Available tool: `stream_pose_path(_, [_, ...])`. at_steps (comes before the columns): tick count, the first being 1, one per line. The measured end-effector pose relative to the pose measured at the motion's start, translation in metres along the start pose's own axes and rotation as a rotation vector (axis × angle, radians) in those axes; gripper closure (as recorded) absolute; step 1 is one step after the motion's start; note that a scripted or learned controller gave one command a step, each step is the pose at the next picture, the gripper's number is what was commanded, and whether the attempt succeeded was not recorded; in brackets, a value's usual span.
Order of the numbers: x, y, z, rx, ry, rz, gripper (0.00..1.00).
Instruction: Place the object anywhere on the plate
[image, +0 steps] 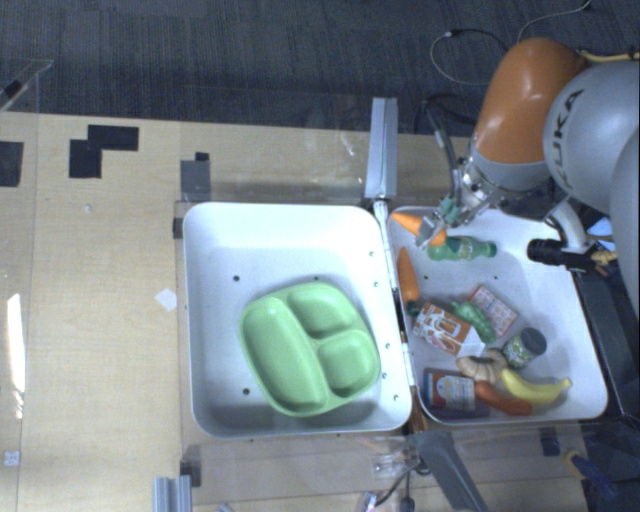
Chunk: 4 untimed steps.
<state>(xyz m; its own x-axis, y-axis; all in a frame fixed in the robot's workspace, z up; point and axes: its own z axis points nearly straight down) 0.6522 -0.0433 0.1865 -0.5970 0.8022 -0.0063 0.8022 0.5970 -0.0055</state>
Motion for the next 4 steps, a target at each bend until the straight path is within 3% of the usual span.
stream_pose_path(1, [0.069, -0.043, 0.0, -0.011, 0.004, 0.129, 1.0])
stream_pose_path(2, [0.077, -0.037, 0.001, -0.01, 0.004, 0.032, 1.0])
stream_pose_path(3, [0.2, -0.009, 0.0, -0.01, 0.005, -0.086, 1.0])
stream_pose_path(4, [0.199, -0.009, 0.0, -0.011, 0.004, -0.085, 0.0])
